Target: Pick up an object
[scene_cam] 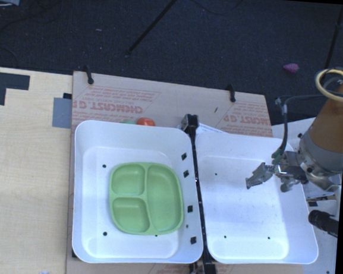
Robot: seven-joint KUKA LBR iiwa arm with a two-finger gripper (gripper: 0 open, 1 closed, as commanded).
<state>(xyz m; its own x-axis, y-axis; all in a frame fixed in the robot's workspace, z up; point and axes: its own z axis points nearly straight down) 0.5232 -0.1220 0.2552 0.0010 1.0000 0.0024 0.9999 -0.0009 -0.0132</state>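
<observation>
Plainly, nothing had been picked up: the jaws [267, 176] hung over the right bin [251, 245], and whether they stood wide or narrow I could not tell. The green divided plate [146, 197] lay well away from them in the left bin [89, 186].

The cardboard sheet [162, 106] under the bins bears red print, upside down, seemingly "CHEMCRZT. G.P"; a second, partial print to its right is cut off.
</observation>
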